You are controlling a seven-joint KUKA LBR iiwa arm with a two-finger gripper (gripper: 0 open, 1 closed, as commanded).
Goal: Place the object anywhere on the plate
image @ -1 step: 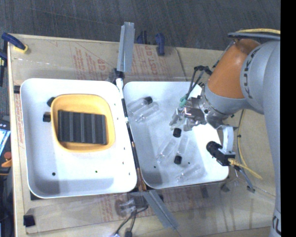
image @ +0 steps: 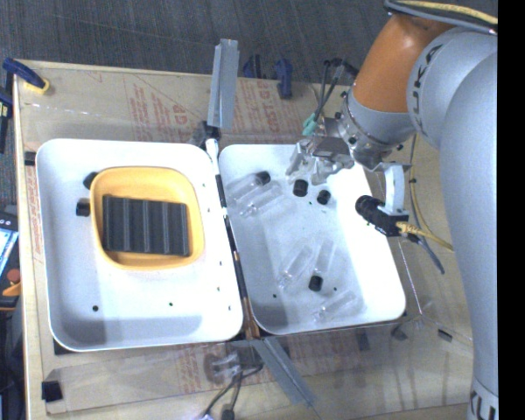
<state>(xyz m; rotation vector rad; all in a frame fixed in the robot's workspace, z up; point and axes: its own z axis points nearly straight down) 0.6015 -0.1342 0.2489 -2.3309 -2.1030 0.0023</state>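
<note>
The plate, yellow-rimmed with a dark ribbed middle, is sitting in the left bin, waiting as the drop-off target. The objects are lying scattered in the right bin: several clear vials with black caps, such as one near the far left corner and others toward the near side, presumably dumped loosely so the arm is picking from a jumble. The arm is reaching in from the right, and the end effector is hanging low over the far part of the right bin, just beside two small black caps. Whether it is clenched or released cannot be told here, and nothing is visibly sitting in its grip.
</note>
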